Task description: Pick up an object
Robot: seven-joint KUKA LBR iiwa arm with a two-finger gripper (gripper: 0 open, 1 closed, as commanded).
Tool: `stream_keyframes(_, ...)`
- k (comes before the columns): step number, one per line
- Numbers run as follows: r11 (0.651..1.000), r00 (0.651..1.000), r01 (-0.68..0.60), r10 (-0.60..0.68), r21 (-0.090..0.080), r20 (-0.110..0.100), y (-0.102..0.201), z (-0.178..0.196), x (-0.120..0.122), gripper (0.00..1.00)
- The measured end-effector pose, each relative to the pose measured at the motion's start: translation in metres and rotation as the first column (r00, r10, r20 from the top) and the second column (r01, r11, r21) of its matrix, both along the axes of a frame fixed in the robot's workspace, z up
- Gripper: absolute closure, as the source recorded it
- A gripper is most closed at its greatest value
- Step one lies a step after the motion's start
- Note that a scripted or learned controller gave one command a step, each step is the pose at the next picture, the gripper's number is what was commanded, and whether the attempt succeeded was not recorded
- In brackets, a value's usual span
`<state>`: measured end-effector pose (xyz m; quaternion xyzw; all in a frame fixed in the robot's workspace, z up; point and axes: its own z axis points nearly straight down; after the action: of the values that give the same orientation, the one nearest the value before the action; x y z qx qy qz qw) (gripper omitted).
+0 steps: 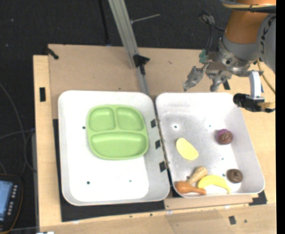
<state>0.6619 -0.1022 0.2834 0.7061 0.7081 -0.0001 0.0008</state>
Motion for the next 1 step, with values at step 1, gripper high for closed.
stream_keyframes(1,1.000,1.000,0.000,0.000,0.000,0.000,-0.0001,0.0000,0.0000,0.00)
